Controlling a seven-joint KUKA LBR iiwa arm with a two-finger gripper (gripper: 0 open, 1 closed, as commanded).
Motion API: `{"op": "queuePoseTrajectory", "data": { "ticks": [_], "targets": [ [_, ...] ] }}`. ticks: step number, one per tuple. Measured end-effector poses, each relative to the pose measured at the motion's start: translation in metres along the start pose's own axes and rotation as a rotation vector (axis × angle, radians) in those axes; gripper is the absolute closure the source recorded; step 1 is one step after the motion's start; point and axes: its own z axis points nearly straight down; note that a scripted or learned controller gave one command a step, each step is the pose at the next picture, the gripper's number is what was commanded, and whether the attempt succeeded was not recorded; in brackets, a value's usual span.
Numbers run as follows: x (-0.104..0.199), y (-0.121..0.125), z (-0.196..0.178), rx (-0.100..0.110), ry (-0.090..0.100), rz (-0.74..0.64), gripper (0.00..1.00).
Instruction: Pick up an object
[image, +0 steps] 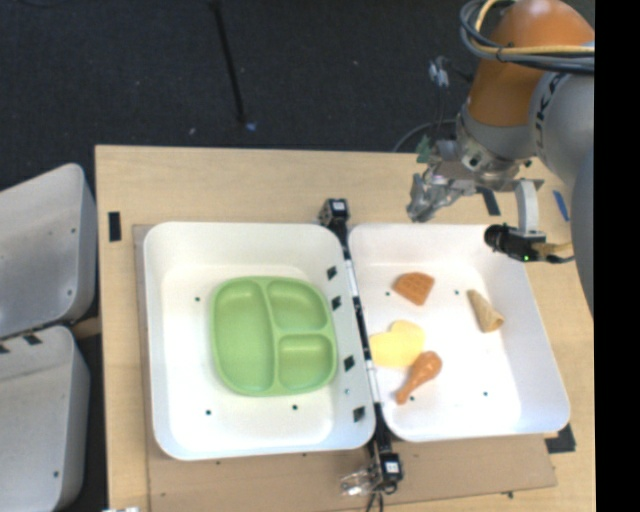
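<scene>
Hovering over the back edge of the right bin (520, 330), the gripper (428, 205) is carrying nothing

Its fingers are pointing down, though I cannot tell how far apart they are sitting. Below it in that bin, an orange wedge (414, 288), a tan cone (486, 311), a yellow piece (397, 344) and a drumstick (419, 375) are lying; the yellow piece and drumstick are touching. A green divided plate (272, 335) is resting in the left bin (180, 330)

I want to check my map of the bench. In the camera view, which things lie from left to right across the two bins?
Green tray → yellow piece → drumstick → cone. The orange wedge sits above the yellow piece and drumstick, so I leave it out.
</scene>
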Motion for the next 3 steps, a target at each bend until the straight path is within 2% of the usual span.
{"op": "queuePoseTrajectory", "data": {
  "ticks": [2,3],
  "targets": [
    [0.106,-0.019,0.022,0.003,0.0,0.0,1.0],
    [0.158,-0.017,0.028,0.0,-0.001,0.0,1.0]
  ]
}}
